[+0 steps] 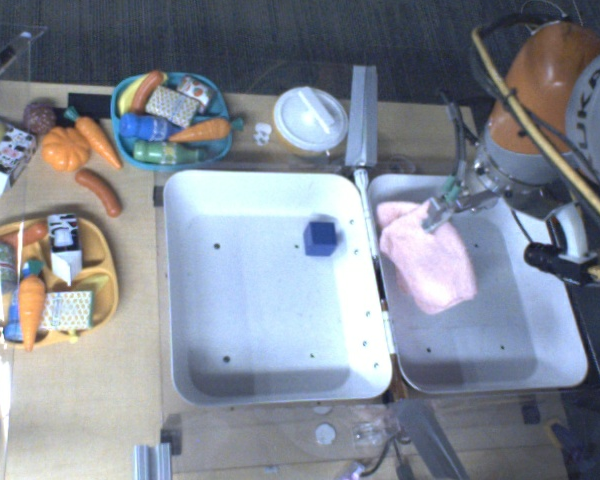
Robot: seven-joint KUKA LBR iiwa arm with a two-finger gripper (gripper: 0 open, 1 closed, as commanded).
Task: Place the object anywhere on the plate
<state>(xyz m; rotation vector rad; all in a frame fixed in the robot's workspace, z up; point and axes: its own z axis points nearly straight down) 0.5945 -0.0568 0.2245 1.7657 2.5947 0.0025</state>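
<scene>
A small blue cube (321, 237) lies in the left white bin (230, 368), towards its upper right. A crumpled pink cloth (427, 258) rests in the right white bin (520, 358), against its left wall. My gripper (437, 214) reaches in from the right and hangs low over the cloth's upper right edge, touching it or nearly so. A round white plate with a yellow rim (311, 120) stands on the bench behind the bins, near the divider.
A blue bowl (170, 118) of toy food sits at the back left and a yellow tray (50, 283) of toys at the far left. Loose toy vegetables (80, 153) lie between them. A grey post (359, 118) stands between the bins.
</scene>
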